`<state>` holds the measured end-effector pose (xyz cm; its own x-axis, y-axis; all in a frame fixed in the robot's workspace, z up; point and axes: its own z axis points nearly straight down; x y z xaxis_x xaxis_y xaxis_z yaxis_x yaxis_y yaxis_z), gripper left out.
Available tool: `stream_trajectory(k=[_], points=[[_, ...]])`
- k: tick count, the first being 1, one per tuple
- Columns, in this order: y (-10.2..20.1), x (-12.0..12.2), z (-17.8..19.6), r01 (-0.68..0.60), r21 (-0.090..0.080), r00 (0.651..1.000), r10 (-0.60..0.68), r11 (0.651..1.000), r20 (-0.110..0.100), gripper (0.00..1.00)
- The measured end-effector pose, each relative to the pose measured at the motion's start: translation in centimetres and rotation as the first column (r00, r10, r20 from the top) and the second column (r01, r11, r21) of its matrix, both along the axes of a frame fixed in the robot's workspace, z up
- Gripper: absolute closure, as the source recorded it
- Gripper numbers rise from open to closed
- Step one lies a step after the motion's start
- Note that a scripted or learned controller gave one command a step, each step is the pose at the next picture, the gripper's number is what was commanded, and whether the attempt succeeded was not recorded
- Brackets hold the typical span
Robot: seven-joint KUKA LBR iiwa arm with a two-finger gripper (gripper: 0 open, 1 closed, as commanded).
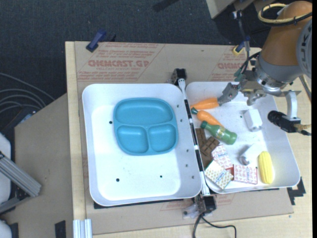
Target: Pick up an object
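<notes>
The arm's gripper (241, 90) hung open and empty over the right bin (292, 155), seemingly poised to pick. Just beside its left finger lay a carrot (205, 103), likeliest target, with a green bottle (220, 132) nearby.

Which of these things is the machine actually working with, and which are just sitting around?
Job:
end effector
carrots
green bottle
corn cob
small packets
right bin

Just lying about:
blue divided plate
left bin
blue clamp
</notes>
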<state>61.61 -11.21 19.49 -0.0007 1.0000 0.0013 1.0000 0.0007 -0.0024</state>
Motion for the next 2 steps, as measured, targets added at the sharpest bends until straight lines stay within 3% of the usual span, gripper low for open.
stream_trajectory(k=[1, 2], points=[[0.5, 5.4, -10.3, -0.001, 0.000, 1.000, 0.001, 1.000, 0.018, 0.00], [0.5, 5.5, -9.1, -0.002, -0.001, 1.000, 0.002, 1.000, 0.023, 1.00]])
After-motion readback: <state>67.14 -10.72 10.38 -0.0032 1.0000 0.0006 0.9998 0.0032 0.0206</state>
